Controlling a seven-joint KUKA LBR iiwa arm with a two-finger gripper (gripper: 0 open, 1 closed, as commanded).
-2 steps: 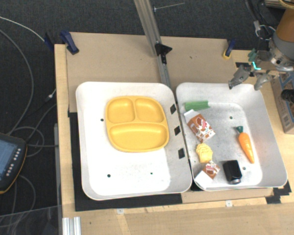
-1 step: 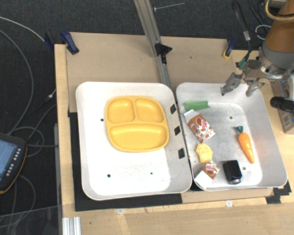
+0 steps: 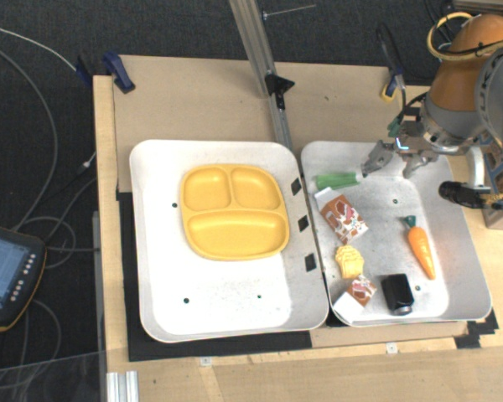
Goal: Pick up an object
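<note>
claw spread wide, gripping nothing, over the right bin; you'd probably drop straight onto the green piece.

Two bins side by side on bench. Left bin holds divided tray, toward far side. Right bin holds several things: tube at far left; packet just nearer; below it block; then small packet at near edge. Box right of small packet. Carrot further right, mid-bin. Gripper above far edge of right bin, right of tube.
</note>
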